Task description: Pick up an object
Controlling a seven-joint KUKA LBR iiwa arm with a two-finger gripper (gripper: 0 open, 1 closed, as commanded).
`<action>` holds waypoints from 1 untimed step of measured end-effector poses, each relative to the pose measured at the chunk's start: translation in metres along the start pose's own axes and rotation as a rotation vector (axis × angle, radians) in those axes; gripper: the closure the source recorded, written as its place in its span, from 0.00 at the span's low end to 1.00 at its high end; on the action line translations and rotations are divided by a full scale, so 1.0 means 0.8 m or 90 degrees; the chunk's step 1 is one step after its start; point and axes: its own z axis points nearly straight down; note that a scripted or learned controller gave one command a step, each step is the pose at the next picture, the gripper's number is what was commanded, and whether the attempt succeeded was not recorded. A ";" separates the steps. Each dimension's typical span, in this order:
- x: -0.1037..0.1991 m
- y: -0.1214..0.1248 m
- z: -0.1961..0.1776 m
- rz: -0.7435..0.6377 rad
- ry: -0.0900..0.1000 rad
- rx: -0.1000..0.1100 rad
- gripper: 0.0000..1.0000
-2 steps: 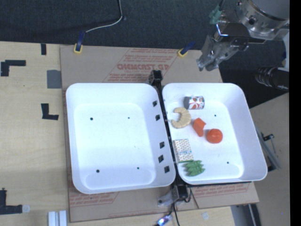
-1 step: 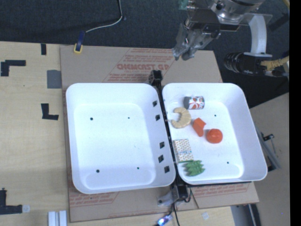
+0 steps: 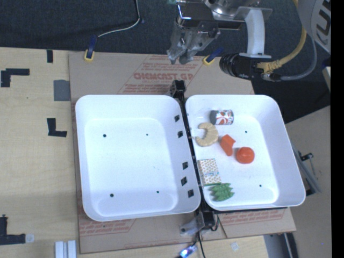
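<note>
The arm is reaching in from the right near the top of the view, and its tool [image 3: 184,55] is hanging over the brown board beyond the far edge of the two bins, well apart from everything in them; whether its grip is wide or narrow I cannot tell. The left bin [image 3: 86,144] and the right bin [image 3: 271,117] are sitting side by side on the bench [image 3: 32,160]. In the right bin, a small can [image 3: 222,117] is lying on its side near the far wall, a tan crescent-shaped piece [image 3: 206,134] is lying just in front of it, an orange block [image 3: 228,144] and a red ball [image 3: 245,155] are resting close together, and a patterned packet [image 3: 209,171] is lying just behind a green leafy thing [image 3: 221,191] at the near wall
</note>
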 end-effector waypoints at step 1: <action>0.052 0.028 0.001 0.001 0.000 0.000 1.00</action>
